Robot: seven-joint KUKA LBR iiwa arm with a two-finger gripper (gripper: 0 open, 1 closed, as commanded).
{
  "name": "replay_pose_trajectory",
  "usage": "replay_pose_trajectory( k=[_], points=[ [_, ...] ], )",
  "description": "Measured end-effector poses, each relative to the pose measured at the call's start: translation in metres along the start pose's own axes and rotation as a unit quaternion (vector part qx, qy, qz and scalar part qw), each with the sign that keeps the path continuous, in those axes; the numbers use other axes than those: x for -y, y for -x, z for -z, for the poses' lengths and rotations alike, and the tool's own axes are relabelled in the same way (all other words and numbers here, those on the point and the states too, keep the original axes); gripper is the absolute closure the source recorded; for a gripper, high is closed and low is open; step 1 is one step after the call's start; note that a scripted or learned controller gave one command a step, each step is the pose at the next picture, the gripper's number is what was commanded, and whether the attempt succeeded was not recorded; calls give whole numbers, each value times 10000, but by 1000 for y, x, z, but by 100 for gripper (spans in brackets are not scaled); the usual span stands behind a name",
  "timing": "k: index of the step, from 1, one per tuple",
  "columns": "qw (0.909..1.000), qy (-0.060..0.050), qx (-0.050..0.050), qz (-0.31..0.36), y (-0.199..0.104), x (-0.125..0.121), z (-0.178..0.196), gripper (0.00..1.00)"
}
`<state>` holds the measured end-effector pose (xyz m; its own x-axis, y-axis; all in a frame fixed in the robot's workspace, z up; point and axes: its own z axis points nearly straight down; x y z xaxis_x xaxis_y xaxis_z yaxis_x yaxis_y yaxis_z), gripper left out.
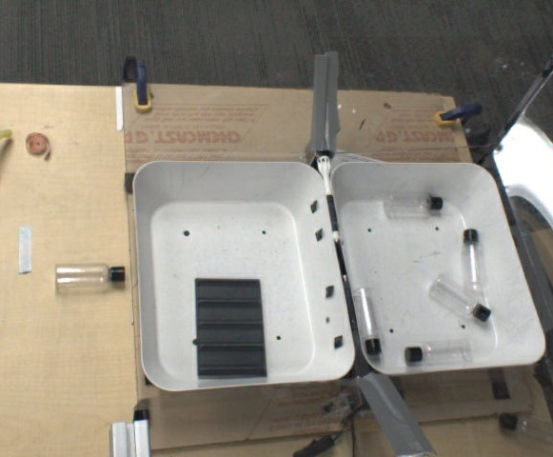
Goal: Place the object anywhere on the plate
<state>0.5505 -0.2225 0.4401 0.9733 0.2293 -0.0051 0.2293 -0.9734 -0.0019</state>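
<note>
Clear vials (461, 301) in right bin (504, 208), dark ridged plate (229, 328) in left bin (162, 198)

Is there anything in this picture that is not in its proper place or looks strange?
One clear vial with a black cap lies on its side on the wooden bench, left of the left bin, while five similar vials lie scattered in the right bin. The dark ribbed plate in the left bin bears nothing.

You have two bins side by side: the left bin (152, 255) holds a ridged plate (228, 328) near its front; the right bin (504, 255) holds five vials (460, 300); another vial (89, 275) lies on the counter (48, 369) at left.
</note>
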Motion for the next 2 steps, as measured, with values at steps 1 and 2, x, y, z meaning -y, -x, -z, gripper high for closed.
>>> replay_pose_trajectory(
  k=[1,2],
  points=[
    [10000,1,-1,6,-107,4,-22,0],
    [9999,1,-3,-158,-67,-16,0,0]
  ],
)
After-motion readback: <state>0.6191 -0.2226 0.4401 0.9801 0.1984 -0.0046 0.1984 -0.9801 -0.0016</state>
